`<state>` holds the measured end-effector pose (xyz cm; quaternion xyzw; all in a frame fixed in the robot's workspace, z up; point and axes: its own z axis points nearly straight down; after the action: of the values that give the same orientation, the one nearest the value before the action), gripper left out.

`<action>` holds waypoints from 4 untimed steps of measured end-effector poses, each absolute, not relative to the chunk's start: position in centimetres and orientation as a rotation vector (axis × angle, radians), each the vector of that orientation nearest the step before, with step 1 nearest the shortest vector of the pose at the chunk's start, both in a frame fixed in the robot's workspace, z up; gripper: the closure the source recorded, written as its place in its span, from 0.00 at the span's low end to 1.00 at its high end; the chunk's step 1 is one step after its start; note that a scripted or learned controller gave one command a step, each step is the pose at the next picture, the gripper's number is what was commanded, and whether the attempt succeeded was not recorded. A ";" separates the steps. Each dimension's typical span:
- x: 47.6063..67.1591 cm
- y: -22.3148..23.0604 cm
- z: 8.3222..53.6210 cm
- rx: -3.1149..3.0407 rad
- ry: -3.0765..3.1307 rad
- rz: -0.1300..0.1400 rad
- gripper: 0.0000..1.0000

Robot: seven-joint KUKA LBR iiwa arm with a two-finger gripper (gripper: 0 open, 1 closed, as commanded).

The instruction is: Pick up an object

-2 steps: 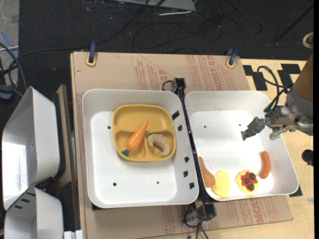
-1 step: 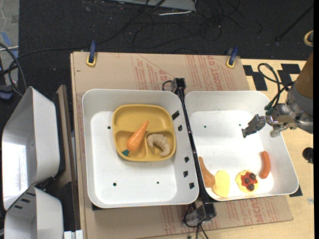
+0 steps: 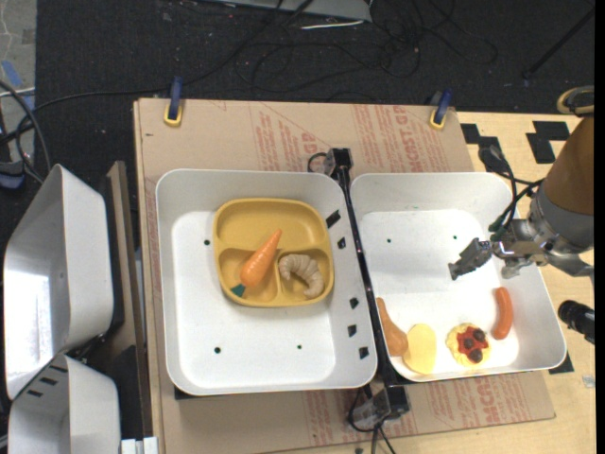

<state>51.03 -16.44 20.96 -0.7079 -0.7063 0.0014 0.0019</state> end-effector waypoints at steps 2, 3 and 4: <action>50.9 -17.6 9.6 -2.220 -2.215 0.005 0.00; 51.1 -17.6 11.0 -2.225 -2.218 -0.001 1.00; 50.7 -17.8 15.4 -2.226 -2.222 -0.003 1.00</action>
<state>50.72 -17.82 15.37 -0.7077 -0.7065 -0.0008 -0.0019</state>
